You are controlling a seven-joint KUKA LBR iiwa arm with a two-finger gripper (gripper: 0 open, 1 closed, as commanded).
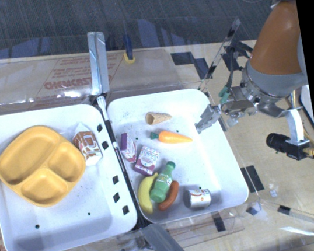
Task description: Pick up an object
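The carrot (171, 137) lies in the right bin (224, 158), just below the cone (158, 117). My pincer (208, 118) hovers right of the carrot, grasping nothing; released or clenched, I cannot tell. I'm approaching; next I must descend over it.

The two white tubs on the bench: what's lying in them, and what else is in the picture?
Tubs: 2, white, side by side on the bench.
Divided plate: 1, yellow, left tub.
Small carton: 1, brown and white, left tub, beside the plate.
Cone: 1, tan, right tub, top.
Carrot: 1, orange, right tub, below the cone.
Packets: 2, purple and white, right tub, left side.
Banana: 1, yellow, right tub, bottom.
Bottle: 1, green, lying over the banana.
Sausage: 1, red-orange, beside the bottle.
Can: 1, silver, right tub, bottom.
Arm: 1, grey and orange, right.
Pincer: 1, grey, over the right tub's right edge.
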